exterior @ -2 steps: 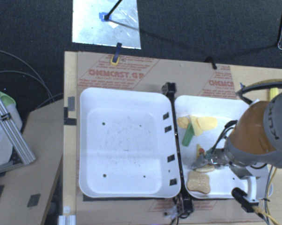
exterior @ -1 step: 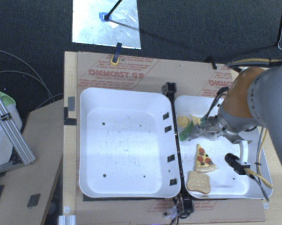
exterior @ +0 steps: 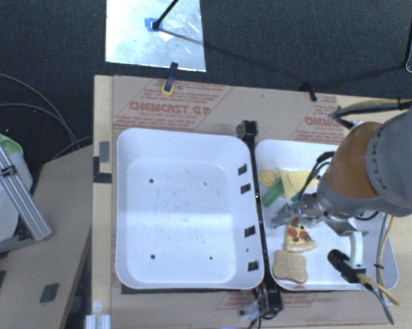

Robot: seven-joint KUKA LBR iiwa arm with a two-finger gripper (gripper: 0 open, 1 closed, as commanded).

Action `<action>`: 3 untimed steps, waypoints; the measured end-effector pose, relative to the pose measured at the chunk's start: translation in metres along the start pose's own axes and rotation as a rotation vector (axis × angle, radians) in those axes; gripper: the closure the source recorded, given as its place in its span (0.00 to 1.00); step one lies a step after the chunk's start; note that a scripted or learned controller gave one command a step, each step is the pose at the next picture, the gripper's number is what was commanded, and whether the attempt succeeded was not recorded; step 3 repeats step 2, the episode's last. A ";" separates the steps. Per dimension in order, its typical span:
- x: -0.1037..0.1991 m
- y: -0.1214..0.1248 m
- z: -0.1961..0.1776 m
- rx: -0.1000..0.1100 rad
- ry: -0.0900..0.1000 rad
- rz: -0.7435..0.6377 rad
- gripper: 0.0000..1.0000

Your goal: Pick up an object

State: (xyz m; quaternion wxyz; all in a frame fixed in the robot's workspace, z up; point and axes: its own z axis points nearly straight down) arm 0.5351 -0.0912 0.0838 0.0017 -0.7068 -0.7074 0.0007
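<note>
The arm (exterior: 390, 161) reaches in from the right over the right bin (exterior: 288, 145), its orange band (exterior: 348, 163) above the bin's middle. The gripper (exterior: 290, 215) sits low in that bin, near its left wall. Whether it is spread or pressed together cannot be told from this view, and nothing can be seen pinched in it. A pizza slice (exterior: 298, 235) lies just on the near side of the gripper, so close that touching or apart cannot be told. A piece of toast (exterior: 291, 265) lies flat nearer still, by the bin's near rim and just beside the slice. On the far side of the gripper, a pale yellow cheese wedge (exterior: 295, 179) rests near the far-left corner. A green piece (exterior: 272, 191) is to its left and a small yellow lump (exterior: 267, 177) just beyond that, both close to the left wall. The left bin (exterior: 135, 150) stands beside the right one, their rims meeting, with dark specks on its white floor. Both bins rest on a brown sheet (exterior: 195, 102) with red lettering. A blue and yellow clamp (exterior: 170, 80) grips the sheet's far edge, and a shiny plate (exterior: 156, 29) lies farther off on the dark floor.
</note>
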 end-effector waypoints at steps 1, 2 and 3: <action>-0.001 0.003 -0.011 -0.006 -0.001 -0.003 1.00; 0.080 -0.026 -0.107 -0.012 0.003 -0.012 1.00; 0.080 -0.026 -0.107 -0.012 0.003 -0.012 1.00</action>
